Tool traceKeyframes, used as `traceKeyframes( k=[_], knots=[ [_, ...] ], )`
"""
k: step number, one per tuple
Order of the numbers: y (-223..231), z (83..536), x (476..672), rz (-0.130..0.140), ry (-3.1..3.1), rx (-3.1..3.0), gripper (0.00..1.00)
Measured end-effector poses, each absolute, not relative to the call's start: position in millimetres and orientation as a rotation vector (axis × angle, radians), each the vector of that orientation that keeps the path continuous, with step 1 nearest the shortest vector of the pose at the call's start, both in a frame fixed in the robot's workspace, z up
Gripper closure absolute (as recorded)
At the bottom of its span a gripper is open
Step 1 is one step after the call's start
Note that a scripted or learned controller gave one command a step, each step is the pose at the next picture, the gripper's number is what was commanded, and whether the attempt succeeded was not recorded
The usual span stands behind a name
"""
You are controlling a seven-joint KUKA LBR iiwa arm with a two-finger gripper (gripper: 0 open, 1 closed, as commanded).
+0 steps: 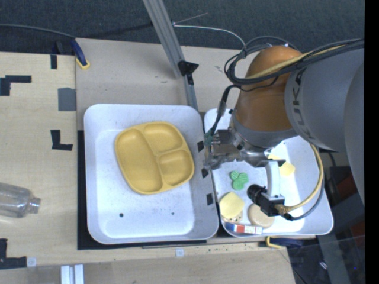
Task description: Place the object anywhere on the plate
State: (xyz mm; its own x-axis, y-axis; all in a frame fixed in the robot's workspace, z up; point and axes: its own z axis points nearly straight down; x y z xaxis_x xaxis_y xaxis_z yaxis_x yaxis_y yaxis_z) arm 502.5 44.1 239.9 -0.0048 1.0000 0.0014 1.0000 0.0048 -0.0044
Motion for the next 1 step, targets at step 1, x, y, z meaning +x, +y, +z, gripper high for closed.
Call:
traceKeyframes(
  k=[1],
  knots=[
    [70.0,233.6,536.9,0.001,-2.227,-2.215,1.0]
  ],
)
